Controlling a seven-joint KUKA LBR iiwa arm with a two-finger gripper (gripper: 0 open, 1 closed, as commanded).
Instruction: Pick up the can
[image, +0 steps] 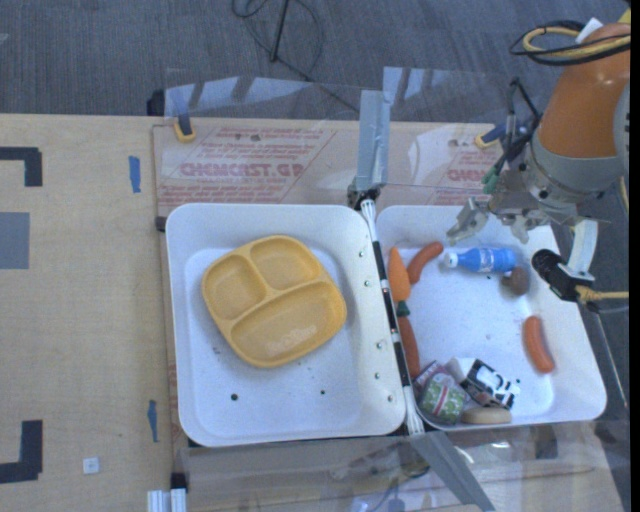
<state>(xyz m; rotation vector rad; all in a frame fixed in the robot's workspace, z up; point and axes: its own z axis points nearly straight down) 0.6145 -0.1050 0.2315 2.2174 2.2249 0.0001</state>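
The left bin (190, 330) carries a yellow divided plate (273, 298) with three compartments, lying toward the bin's far left part. In the right bin (585, 395), an orange carrot (399, 276) lies along the left wall, with a reddish sausage (423, 260) just beside it near the far left corner. The can (442, 394) lies at the near left corner of this bin, tipped on its side, its round end facing up toward the camera; the label looks green with white and pink, and which way its long axis runs is hard to judge. A black-and-white packet (490, 380) touches it on the right. A blue-labelled bottle (482, 261) lies lengthwise near the far edge, cap leftward. Another sausage (540, 343) lies near the right edge. The gripper (497, 212) hangs over the far edge, well apart from the can, its fingers spread apart around nothing.
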